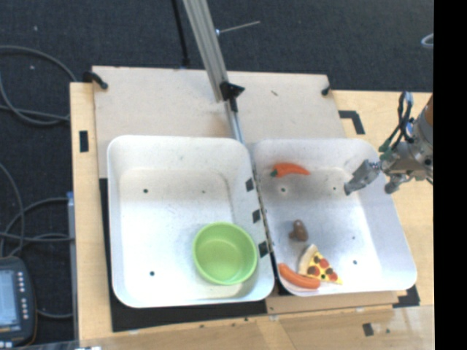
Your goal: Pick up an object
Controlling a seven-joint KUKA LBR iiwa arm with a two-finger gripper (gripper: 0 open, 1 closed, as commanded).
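Two white bins sitting side by side, gripper (373, 178) hovering open, holding nothing, at right bin's (379, 224) right edge, pizza slice (319, 265) lying near its front edge, green bowl (225, 252) resting in left bin's (146, 195) front right corner.

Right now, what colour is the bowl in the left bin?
Light green; the bowl shows best in the camera view.

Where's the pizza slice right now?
In the camera view, the pizza slice lies at the right bin's near edge, beside an orange sausage, just below a small brown object.

No writing, label, brand or number can be read anywhere. The small dark handheld screen (14, 297), left of the pale wooden desk (86, 195), is too blurred to read.
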